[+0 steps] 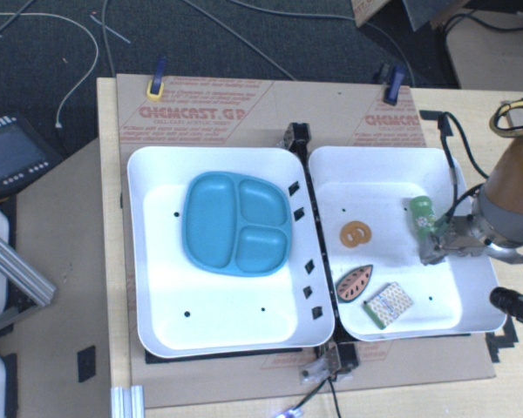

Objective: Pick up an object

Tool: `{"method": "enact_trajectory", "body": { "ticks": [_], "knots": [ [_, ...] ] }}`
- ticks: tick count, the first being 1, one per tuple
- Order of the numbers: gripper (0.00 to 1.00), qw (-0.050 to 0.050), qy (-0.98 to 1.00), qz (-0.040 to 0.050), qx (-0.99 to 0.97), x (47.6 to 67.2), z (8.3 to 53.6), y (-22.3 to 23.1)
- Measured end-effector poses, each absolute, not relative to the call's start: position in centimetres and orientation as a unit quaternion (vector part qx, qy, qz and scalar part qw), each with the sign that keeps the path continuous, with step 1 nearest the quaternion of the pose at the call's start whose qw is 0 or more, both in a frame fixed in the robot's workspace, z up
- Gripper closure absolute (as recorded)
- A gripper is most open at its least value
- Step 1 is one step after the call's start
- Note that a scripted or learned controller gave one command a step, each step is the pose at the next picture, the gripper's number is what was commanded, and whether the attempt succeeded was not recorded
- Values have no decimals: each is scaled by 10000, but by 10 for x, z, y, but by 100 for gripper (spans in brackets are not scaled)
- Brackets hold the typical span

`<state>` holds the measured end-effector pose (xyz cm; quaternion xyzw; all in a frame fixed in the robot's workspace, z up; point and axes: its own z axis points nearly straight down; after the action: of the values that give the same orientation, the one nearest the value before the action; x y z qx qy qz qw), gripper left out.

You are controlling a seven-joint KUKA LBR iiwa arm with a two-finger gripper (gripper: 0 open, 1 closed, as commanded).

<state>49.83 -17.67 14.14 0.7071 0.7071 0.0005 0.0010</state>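
Observation:
The right bin holds a green bottle-like object, an orange ring, an orange leaf-shaped piece and a small green-and-white patterned packet. My gripper reaches in from the right, down at the bin floor just below the green object and touching or nearly touching its lower end. The ring lies to the gripper's left, the packet lower left.
The left bin contains a blue divided plate. A black divider with clips runs between the bins. A black cable curves over the right bin's upper right rim. Cardboard lies under both bins.

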Motion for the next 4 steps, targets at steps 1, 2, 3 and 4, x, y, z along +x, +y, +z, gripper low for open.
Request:
{"method": "enact_trajectory", "body": {
  "ticks": [1,2,3,4],
  "knots": [
    [100,34,7076,18,7066,509,200,-177],
    [100,16,7075,7,7067,513,242,-178],
    [100,-2,7094,12,7049,520,248,-124],
    [100,-15,7090,5,7052,516,253,-76]
  ]
}}
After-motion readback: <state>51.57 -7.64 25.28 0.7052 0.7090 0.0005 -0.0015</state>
